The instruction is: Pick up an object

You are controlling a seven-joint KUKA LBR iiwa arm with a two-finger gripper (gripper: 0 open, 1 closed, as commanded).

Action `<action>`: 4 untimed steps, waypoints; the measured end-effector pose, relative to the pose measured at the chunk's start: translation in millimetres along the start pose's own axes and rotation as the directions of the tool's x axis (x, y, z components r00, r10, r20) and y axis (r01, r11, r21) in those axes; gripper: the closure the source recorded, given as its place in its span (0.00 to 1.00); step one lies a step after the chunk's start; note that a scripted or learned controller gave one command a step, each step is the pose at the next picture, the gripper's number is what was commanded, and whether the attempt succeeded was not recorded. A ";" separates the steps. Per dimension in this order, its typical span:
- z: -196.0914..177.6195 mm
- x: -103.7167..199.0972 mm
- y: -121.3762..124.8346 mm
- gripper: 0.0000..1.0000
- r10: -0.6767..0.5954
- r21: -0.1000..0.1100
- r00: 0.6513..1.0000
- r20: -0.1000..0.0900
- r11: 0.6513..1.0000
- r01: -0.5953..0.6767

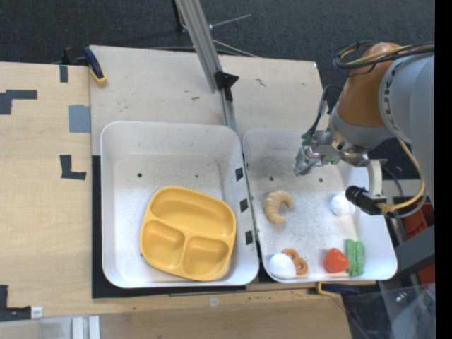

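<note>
In right bin (319,189), croissant (277,206) upright, curling right

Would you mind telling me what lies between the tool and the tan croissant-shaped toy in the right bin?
In the camera view, only bare speckled white bin floor separates the tool from the tan croissant-shaped toy.

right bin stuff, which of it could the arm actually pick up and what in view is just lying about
Could be picked:
croissant
white egg
pretzel
red and green vegetable
small white ball
The gripper hangs above the right bin, holding nothing visible.

Lying about:
yellow divided tray in the left bin
clamp on the bench
</note>
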State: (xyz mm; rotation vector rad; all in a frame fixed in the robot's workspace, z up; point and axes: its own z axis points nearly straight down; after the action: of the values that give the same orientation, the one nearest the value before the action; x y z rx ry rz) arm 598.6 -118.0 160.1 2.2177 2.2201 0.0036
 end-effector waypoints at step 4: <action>-57.0 119.1 -25.0 1.00 -0.006 0.008 1.000 -0.002 1.000 0.006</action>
State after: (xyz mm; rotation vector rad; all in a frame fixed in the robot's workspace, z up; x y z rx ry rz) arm 573.2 1.1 216.9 2.2165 2.2313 -0.0028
